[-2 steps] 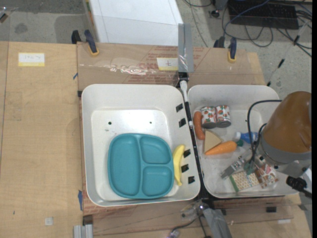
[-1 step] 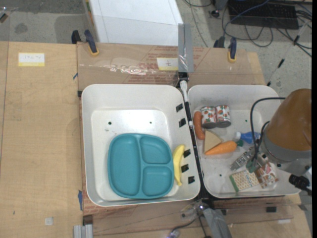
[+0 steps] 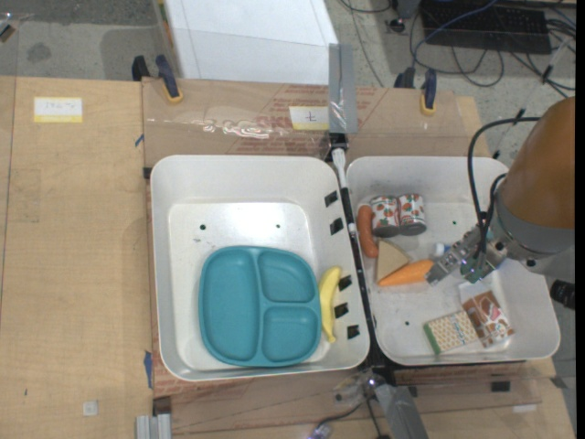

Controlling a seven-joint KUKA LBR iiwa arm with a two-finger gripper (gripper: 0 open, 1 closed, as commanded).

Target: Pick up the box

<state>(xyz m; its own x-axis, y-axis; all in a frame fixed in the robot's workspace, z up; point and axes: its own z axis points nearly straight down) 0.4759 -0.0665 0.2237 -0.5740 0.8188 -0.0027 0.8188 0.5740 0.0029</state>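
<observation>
End effector [image 3: 460, 265]: you see it low in the right bin [image 3: 530, 337]; whether it is open or closed you cannot tell.
Plate [image 3: 259, 305]: far to its left, a teal divided one in the left bin [image 3: 174, 245].
Banana [image 3: 329, 302]: beside that plate's right edge.
Sausage [image 3: 366, 230]: left of the end effector, near the divider.
Can [image 3: 398, 214]: up and left of it, lying on its side.
Carrot [image 3: 407, 273]: just left of it.
Box [image 3: 468, 322]: just below it, lying flat.
</observation>
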